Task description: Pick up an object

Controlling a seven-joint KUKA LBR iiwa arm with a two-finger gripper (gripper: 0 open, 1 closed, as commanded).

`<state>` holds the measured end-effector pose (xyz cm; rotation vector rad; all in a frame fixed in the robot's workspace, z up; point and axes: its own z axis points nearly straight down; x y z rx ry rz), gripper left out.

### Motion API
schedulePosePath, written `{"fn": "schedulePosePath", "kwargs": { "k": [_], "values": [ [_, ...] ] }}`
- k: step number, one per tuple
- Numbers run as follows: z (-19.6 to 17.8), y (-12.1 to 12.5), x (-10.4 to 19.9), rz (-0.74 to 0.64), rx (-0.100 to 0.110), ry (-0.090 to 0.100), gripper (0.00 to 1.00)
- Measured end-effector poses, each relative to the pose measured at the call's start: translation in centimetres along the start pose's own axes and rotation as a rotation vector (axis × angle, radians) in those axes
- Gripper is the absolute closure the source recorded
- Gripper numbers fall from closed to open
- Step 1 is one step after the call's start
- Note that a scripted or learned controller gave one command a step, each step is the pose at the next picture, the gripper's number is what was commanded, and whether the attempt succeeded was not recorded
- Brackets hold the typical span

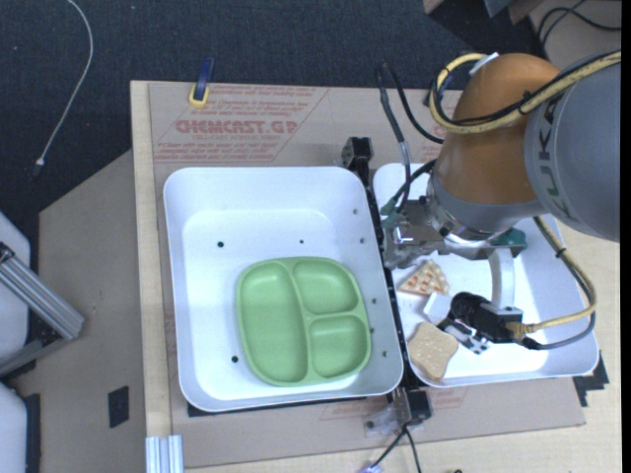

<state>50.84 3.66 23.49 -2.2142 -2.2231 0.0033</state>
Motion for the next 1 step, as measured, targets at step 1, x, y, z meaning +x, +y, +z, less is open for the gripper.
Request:
{"fn": "schedulePosePath", "kwargs": {
  "k": [1],
  "values": [
    [1.57,0.44,4.94,0.000,0.000,0.000,1.00]
  ]
}}
